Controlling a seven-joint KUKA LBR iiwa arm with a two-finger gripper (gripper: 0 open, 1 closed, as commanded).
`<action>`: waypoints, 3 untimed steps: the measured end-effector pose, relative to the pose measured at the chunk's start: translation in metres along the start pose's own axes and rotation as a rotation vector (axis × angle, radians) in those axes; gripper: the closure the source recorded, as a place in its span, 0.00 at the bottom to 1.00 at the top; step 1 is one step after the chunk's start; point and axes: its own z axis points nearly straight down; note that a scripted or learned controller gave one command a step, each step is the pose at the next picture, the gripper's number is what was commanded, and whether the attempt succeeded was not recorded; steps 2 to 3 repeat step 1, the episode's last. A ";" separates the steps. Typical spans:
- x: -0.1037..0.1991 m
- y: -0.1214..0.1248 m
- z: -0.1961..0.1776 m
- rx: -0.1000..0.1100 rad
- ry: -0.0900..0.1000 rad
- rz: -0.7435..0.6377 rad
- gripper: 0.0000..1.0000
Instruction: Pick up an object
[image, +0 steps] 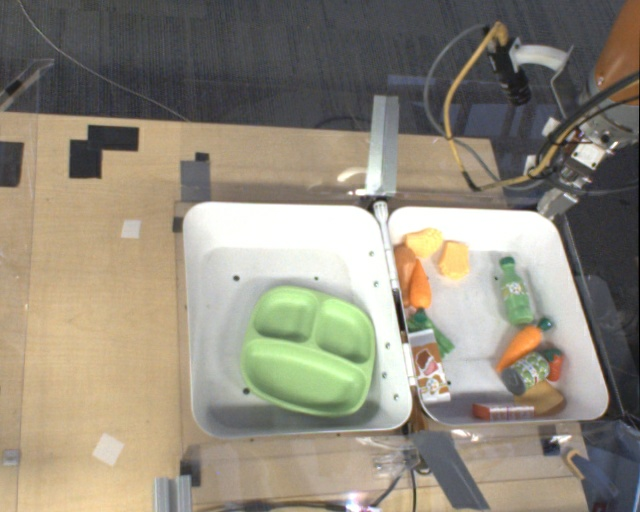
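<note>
The wooden worktop (90, 330) carries two white bins side by side. The left bin (215, 245) holds a green three-compartment tray (310, 350). The right bin (560, 250) holds small toy foods: a green bottle (515, 290) near its right wall, a carrot (520, 345) just below it, another carrot (418, 285) by the dividing wall, and two yellow pieces (453, 260) toward the far side. The hand (558, 200) hangs above the right bin's far right corner; whether it is spread I cannot tell.

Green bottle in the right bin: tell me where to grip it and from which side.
Grip the green bottle across its labelled body, coming straight down from above. It lies flat, cap toward the bin's far wall, with bare floor on both long sides, so the pincer likely fits astride its narrow width.
</note>
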 end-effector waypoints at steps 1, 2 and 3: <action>-0.066 -0.056 0.017 0.001 -0.007 0.038 1.00; -0.066 -0.056 0.017 0.001 -0.007 0.038 1.00; -0.066 -0.056 0.017 0.001 -0.007 0.038 1.00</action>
